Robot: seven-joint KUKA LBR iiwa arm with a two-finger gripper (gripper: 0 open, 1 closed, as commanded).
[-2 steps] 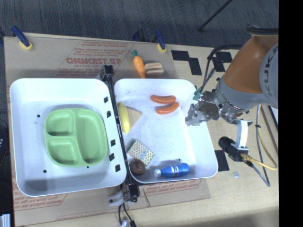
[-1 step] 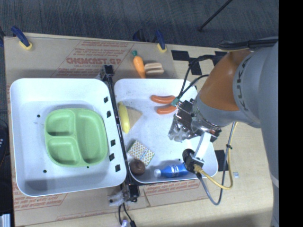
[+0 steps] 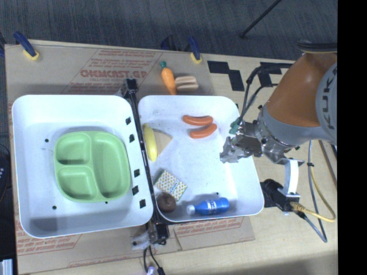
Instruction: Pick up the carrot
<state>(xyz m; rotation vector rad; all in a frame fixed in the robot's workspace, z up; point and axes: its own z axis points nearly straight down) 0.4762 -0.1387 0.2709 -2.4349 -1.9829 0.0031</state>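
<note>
The carrot (image 3: 167,79), orange with a green top, lies on the cardboard just behind the right bin's (image 3: 248,179) far rim, outside both bins. It sits beside a small tan bun (image 3: 186,83). My gripper (image 3: 232,150) hangs over the right side of the right bin, well to the front and right of the carrot, and touches none of the objects. Nothing shows in it. The arm's grey wrist and orange band (image 3: 298,96) reach in from the right.
In the right bin lie two sausages (image 3: 198,120), a banana (image 3: 150,143) on a pale wedge, a checkered packet (image 3: 170,184), a brown ball (image 3: 167,201) and a blue bottle (image 3: 209,206). The left bin (image 3: 28,125) holds a green divided plate (image 3: 92,165). Clamps grip the cardboard's far edge.
</note>
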